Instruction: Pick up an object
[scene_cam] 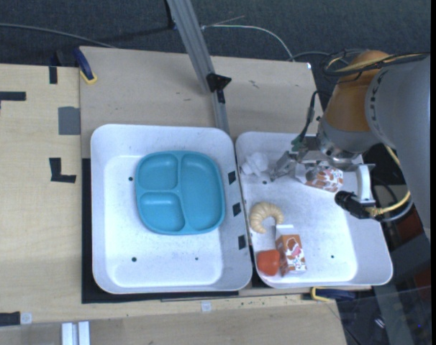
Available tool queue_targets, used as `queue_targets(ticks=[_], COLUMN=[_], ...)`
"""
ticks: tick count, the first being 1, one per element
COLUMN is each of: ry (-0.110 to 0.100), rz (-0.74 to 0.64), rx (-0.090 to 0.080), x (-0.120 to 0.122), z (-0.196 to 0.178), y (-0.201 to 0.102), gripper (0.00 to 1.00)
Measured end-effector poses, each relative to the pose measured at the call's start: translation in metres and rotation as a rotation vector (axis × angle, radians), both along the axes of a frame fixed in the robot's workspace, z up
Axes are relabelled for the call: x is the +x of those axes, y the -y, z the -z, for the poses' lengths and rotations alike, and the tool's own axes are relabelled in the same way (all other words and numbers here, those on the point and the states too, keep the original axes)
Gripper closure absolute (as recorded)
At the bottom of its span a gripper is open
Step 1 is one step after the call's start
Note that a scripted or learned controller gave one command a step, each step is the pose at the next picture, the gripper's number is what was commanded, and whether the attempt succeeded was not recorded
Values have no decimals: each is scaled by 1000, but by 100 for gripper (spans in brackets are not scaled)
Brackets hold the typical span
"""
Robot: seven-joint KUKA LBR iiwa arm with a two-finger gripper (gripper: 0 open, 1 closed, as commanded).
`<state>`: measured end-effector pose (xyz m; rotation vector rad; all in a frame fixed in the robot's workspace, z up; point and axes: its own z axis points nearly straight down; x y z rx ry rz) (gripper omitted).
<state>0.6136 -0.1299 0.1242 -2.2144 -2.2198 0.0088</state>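
Nearest the lens, low in the frame, a red tomato [269, 263] touches a small carton [292, 254] in the right bin [347, 264]. Jaws [281, 167] spread, empty, beside crumpled clear plastic [255, 164] at upper centre. Croissant [265, 215] below them; red-white packet [324, 177] rightward. Blue divided plate [180, 192] in left bin [110, 221].

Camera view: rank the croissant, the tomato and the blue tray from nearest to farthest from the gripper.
Measured from the gripper, low at the top of the right bin:
1. Croissant, just below it in the same bin.
2. Tomato, at that bin's bottom-left corner.
3. Blue tray, in the left bin.
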Motion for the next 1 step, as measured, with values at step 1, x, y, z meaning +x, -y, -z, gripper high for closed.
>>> queue_targets(ticks=[1], ry=[5], rz=[0], rx=[-1], x=[-1], z=[38], y=[-1], gripper=[0])
